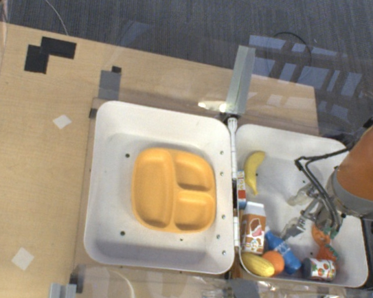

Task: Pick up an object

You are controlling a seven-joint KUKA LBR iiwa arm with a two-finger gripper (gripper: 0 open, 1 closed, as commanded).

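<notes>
Looking down at the right bin (pixel 290 150), I see my gripper (pixel 298 224) hanging over a blue object (pixel 277 245), fingers slightly apart, holding nothing, near the banana (pixel 253 170).

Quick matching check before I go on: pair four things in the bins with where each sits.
Things:
1. plate
2. banana
3. carton
4. can

Places:
A. right bin, by the near right corner
B. left bin, in the middle
C. right bin, far part, near the divider
D. right bin, upright against the divider, nearer than the banana

Pairs: 1-B, 2-C, 3-D, 4-A
</notes>
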